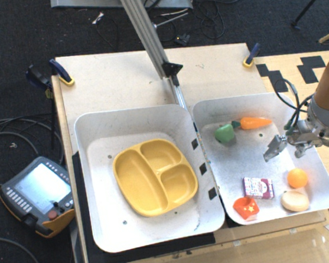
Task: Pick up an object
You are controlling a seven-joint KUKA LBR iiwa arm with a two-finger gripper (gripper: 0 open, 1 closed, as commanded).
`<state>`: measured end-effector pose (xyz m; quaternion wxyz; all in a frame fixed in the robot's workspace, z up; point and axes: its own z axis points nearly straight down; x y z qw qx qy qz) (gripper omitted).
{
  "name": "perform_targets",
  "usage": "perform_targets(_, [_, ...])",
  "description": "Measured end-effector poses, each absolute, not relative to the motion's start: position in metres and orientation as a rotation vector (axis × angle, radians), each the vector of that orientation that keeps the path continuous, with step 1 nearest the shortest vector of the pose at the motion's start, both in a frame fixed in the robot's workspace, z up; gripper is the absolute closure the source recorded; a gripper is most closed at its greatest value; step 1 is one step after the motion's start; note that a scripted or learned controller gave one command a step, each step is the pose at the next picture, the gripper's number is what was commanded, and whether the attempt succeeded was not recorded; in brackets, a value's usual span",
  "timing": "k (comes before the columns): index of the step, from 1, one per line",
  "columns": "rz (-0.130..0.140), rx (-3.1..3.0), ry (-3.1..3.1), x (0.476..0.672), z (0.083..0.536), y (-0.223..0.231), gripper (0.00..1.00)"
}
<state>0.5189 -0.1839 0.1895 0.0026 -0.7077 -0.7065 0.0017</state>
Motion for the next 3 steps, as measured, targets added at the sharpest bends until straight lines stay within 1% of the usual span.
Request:
perform_targets(1, [0.004,-2.218,-2.217,0.524,0.132,-0.175,0.0])
perform_targets(2, [0.0,-2.223,-2.221,0.524,0.095,-0.174,0.0])
perform_targets(3, [-0.003,-2.224,-2.223,0.525,0.106,-0.174,1.0])
